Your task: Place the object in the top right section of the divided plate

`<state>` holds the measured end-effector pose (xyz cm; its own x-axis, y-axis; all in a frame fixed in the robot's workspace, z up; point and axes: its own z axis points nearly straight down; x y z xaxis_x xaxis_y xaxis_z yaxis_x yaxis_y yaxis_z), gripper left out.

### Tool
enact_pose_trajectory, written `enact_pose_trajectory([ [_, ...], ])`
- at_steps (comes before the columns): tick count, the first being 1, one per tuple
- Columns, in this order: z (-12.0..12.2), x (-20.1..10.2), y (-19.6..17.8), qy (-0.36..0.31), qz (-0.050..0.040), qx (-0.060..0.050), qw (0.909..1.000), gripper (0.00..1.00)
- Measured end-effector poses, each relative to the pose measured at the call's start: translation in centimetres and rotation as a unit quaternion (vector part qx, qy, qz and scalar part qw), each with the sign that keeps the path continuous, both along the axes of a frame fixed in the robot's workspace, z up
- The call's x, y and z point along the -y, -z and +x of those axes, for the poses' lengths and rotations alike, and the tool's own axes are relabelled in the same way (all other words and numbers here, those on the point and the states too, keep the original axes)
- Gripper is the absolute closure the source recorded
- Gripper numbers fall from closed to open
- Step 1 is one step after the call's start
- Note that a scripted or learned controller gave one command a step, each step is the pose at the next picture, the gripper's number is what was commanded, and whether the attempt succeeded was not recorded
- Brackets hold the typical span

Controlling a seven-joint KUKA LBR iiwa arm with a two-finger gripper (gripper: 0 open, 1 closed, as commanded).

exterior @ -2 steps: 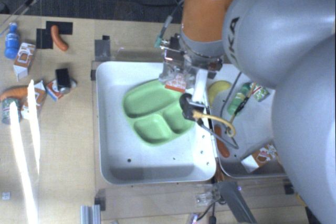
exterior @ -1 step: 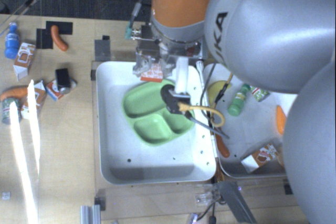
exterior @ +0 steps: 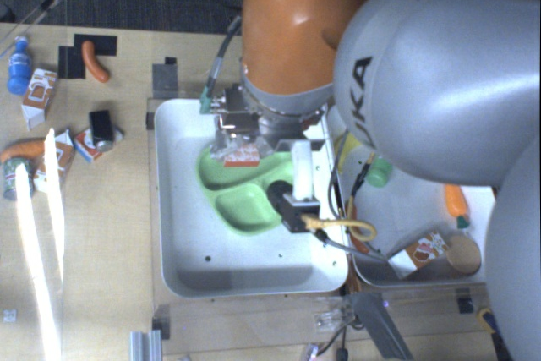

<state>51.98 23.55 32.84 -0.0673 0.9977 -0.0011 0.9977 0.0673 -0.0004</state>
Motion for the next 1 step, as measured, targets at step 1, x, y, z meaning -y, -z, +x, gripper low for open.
enact_pose_trajectory([
  [1, -2.62, 0.42, 10.85, -0.136, 0.0007, 0.0, 0.9907, 1.0],
])
